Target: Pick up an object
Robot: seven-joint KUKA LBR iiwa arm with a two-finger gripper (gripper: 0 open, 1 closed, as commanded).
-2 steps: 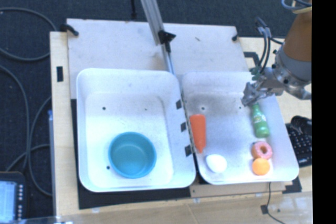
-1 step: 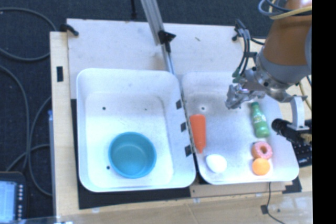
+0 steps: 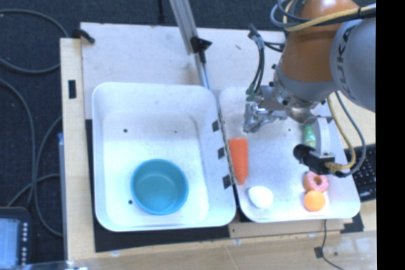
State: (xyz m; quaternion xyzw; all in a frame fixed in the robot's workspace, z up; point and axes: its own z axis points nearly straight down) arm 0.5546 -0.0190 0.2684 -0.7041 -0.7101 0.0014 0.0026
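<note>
In the right bin an orange carrot lies along the left wall. A white egg-shaped thing sits just below it. At the right side lie a pink doughnut, an orange ball and a green object, the green one partly hidden by cables. My gripper hangs over the upper left of this bin, just above the carrot's top end. Nothing shows between its fingers.
The left bin holds a blue bowl near its front. A metal pole slants from the top down to the bins' divide. A black clamp and yellow cable cross the right bin.
</note>
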